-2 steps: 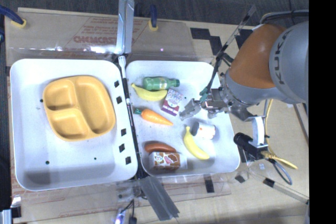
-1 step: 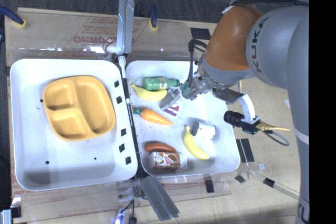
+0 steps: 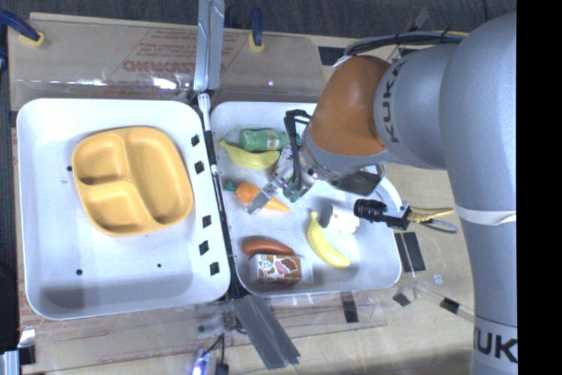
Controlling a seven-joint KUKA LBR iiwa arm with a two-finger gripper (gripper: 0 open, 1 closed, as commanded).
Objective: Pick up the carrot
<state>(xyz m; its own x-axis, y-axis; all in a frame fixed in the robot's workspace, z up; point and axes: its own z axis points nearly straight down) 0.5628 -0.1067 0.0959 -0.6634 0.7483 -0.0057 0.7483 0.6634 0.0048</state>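
Clearly the pincer (image 3: 263, 198) hovers on the carrot (image 3: 250, 191); its grip I cannot tell. Carrot looks light, stiff, slick; grab mid-body, banana (image 3: 248, 156) at 12 o'clock.

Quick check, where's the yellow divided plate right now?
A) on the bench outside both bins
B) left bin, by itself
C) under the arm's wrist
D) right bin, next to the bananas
B: the yellow divided plate lies in the left bin, while the bananas, carrot and the hand are in the right bin.
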